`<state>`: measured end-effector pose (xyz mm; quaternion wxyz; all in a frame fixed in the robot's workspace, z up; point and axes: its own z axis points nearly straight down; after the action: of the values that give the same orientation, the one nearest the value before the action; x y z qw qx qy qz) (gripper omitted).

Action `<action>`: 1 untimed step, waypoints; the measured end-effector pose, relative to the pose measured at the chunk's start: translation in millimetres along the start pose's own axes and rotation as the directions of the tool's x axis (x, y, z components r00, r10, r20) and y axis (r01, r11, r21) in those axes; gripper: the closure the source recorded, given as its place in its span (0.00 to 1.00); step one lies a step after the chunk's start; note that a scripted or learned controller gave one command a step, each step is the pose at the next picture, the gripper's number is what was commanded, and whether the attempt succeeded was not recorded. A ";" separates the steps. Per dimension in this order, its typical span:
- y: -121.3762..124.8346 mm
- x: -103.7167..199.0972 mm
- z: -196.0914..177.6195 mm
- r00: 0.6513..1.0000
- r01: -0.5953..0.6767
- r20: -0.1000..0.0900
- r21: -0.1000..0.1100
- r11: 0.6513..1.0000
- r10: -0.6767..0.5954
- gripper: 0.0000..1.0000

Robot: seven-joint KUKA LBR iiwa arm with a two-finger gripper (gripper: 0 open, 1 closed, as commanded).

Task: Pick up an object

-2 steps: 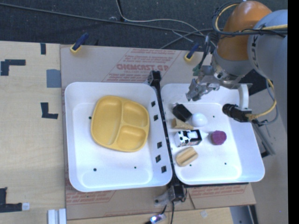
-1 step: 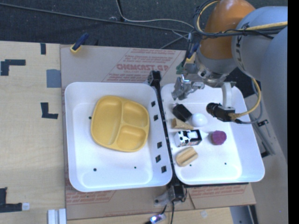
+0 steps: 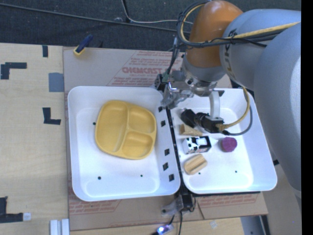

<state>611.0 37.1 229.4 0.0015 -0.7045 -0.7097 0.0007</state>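
Smooth round-cornered yellow divided tray [image 3: 125, 129]

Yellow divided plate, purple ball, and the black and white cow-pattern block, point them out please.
Yellow divided plate [image 3: 125, 129], camera view, centre ridge.
Purple ball [image 3: 228, 144], camera view, top middle.
Cow-pattern block [image 3: 197, 144], camera view, top face.

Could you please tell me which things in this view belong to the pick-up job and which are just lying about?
Belonging to the job:
gripper
purple ball
black-and-white block
tan roll
yellow divided plate
right bin
left bin

Just lying about:
blue-and-yellow tool
cardboard sheet
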 end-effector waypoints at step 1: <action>-2.0 43.9 3.8 1.000 -0.002 0.001 -0.001 1.000 0.002 1.00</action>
<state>608.6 81.0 225.6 0.0008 -0.7052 -0.7090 0.0009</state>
